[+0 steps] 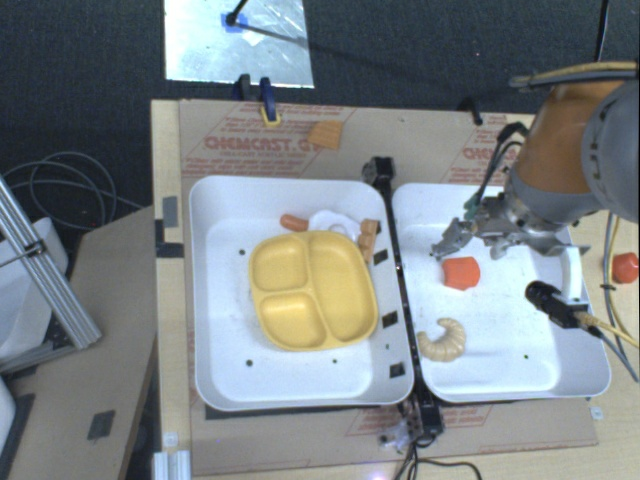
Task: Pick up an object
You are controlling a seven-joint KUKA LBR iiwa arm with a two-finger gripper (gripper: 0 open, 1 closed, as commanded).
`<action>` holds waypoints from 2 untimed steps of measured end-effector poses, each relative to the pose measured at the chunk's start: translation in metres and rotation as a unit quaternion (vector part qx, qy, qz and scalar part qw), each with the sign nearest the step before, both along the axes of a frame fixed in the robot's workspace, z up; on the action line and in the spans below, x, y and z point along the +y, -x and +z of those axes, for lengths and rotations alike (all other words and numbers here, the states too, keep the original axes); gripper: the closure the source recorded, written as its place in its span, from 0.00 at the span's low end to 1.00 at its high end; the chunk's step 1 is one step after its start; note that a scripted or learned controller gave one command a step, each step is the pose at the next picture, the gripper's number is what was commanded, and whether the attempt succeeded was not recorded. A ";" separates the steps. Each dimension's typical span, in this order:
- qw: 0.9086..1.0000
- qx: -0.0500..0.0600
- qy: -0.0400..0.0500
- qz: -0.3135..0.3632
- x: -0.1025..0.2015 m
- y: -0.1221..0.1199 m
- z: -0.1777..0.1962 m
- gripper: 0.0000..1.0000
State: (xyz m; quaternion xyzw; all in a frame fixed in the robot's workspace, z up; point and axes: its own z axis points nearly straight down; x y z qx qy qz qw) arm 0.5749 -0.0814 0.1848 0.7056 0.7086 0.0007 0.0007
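— How's the arm point(585, 138) posed?
— It reaches in from the right, gripper point(452, 238) low over the right bin point(520, 373); whether it's open or closed, I cannot tell.
— Objects?
— An orange block point(461, 273) just below-right of the gripper, a curved tan croissant point(443, 340) nearer. A glossy yellow divided plate point(310, 290) fills the left bin point(215, 308).
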 end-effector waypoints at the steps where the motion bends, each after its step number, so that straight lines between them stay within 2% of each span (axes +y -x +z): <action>1: 1.000 0.001 0.001 -0.004 -0.066 -0.021 -0.106 0.00; 2: 1.000 -0.001 0.001 0.000 -0.062 -0.023 -0.089 1.00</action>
